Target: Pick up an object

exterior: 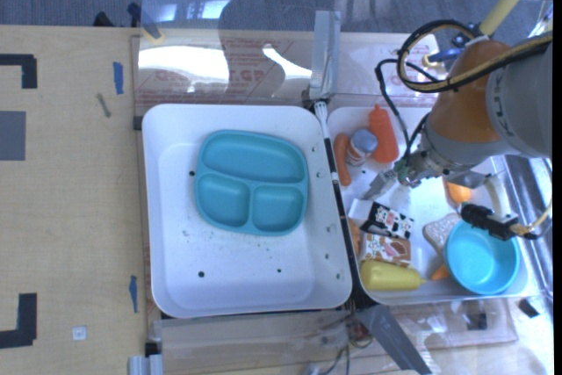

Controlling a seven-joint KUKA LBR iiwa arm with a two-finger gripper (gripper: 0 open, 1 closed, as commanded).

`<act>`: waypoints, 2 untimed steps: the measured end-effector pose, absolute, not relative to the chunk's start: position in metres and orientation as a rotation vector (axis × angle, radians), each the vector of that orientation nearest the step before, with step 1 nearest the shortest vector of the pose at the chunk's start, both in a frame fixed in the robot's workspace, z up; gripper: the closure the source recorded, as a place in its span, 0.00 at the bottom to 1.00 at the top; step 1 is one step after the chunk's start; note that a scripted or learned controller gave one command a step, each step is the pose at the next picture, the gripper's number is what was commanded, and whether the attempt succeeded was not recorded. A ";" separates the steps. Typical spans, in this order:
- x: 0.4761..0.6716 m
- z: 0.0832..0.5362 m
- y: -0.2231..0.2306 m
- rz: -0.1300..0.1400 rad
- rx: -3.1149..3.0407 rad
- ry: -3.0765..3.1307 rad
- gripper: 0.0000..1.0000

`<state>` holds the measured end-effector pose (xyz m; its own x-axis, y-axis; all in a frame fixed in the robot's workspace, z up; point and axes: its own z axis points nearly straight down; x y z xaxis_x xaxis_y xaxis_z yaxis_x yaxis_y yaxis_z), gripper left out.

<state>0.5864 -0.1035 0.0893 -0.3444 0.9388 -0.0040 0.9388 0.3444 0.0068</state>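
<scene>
My gripper (386, 181) hangs low inside the right bin (518, 189), below the grey arm with its orange band (465, 101). It sits just right of a small grey-lidded can (361, 144) and an orange bottle (381, 136), and just above a black-and-white patterned box (389, 220). A yellow banana-like piece (390, 277) lies at the bin's front. To the right are a blue bowl (479, 259) and a pale cookie-shaped item (438, 232). I see nothing held by the gripper.
The left bin (167, 189) holds a teal divided plate (252, 182). A raised divider (334, 189) separates the bins. Black cables (413, 57) loop near the wrist. A small orange piece (342, 171) lies against the divider.
</scene>
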 end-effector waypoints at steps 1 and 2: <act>0.496 0.090 -0.116 0.011 1.958 2.440 0.00; 0.500 0.102 -0.117 0.018 1.950 2.431 1.00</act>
